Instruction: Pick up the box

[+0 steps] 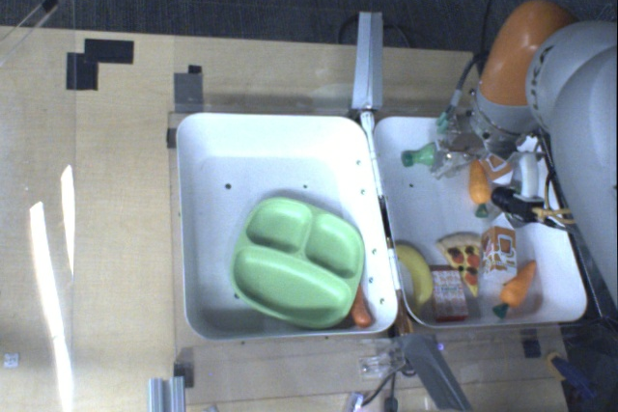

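The box (498, 250), white and red, lies at the right bin's (410, 309) near right, well apart from the fingers (452, 150) at the bin's far side; whether they are released or clenched, I cannot tell. One box, two carrots, one banana (416, 271), one pizza slice (463, 255).

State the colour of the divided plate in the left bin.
Light green, plain; the plate shows best in the camera view.

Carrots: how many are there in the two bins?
3. One carrot lies beside the gripper, one at the right bin's near right corner, one under the green tray; more may be hidden.
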Controlling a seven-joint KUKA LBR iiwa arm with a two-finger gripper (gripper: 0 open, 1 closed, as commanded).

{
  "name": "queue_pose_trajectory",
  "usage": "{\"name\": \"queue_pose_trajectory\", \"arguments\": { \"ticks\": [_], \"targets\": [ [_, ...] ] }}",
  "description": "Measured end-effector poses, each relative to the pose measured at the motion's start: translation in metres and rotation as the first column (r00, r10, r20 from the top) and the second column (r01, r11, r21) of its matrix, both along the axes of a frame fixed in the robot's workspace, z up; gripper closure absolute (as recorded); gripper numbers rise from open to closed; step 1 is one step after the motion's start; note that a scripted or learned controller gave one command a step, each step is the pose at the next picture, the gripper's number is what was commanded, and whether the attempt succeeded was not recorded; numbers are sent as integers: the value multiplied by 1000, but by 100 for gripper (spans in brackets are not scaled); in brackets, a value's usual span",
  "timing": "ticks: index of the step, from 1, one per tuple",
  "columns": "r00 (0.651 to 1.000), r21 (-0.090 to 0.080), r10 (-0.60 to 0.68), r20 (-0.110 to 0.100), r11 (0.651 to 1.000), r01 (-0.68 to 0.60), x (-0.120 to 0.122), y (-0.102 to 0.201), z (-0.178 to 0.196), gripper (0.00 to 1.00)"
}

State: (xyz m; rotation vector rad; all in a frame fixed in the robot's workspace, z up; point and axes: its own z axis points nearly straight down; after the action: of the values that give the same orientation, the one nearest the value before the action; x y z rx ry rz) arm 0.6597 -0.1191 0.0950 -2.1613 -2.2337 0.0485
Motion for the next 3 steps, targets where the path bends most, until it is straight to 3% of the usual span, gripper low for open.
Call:
{"name": "queue_pose_trajectory", "arguments": {
  "ticks": [1,2,3],
  "targets": [
    [1000,0,0,4,1000,0,1,1,1,0],
    [1000,-1,7,5,1000,-7,2,2,13,100],
    [998,-1,6,56,1000,-5,-41,24,-6,100]
  ]
}}
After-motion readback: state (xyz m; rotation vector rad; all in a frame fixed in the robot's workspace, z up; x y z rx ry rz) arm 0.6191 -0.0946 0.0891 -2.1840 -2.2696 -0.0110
